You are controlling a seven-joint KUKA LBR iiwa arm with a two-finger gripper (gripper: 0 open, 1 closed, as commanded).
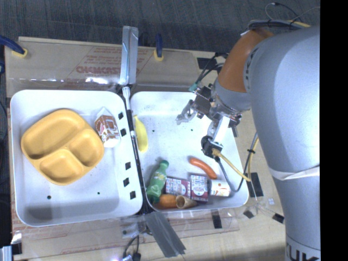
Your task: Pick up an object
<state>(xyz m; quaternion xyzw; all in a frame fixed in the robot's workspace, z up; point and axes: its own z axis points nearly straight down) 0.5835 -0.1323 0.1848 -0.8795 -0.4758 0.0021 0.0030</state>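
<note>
Metal tool (186,115) above smooth white bin (163,110), nothing between fingers.

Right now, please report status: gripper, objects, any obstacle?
Gripper above right bin, holding nothing. Green bottle, red sausage, cartons along near wall. Nothing blocking.

Two bins (32,211), one yellow tray (61,145), one green bottle (156,180), one banana (141,135)
</note>
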